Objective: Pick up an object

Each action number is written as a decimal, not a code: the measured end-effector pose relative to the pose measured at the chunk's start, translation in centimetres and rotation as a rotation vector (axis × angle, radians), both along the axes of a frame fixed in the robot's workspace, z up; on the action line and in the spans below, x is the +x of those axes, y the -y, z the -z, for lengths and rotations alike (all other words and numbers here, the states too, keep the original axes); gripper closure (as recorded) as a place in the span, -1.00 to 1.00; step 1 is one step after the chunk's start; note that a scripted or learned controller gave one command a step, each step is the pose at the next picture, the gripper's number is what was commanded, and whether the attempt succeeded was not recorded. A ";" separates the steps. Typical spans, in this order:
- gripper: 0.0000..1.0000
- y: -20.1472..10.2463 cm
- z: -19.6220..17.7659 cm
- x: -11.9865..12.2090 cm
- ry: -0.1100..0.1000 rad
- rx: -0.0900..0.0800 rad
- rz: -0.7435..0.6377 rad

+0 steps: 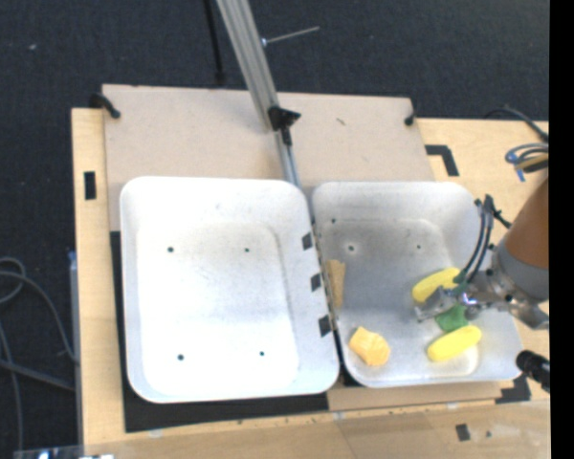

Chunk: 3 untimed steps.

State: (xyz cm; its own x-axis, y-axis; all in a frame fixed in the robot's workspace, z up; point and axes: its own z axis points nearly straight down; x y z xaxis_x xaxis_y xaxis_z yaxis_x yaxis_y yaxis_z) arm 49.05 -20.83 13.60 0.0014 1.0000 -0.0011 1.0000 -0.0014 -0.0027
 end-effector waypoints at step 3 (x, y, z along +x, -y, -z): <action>1.00 0.5 -3.8 1.4 0.011 -0.003 -0.004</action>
